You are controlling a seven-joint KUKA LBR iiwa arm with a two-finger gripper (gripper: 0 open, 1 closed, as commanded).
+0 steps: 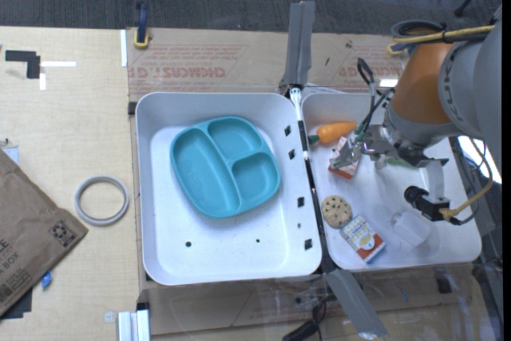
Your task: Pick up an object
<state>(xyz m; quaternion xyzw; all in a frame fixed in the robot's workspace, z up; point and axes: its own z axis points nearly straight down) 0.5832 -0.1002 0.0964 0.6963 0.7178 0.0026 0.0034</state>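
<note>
While nothing looks lifted yet, the pick is not done. Nearest in the right bin [463,250] lie a small carton [362,239] and a cookie [336,210]. Farther back, the end effector [351,152] sits low on a crumpled packet [344,164]; I cannot tell its grip. A carrot [335,130] lies beyond. The left bin [152,196] holds a blue plate [226,165].

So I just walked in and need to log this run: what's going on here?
The grey arm reaches in from the right over the right bin, its gripper low beside a small carton-like item, just below a carrot. Whether it has hold of anything can't be told. A cookie and a small orange-and-white box lie nearer the front. The left bin holds a blue divided plate.
</note>
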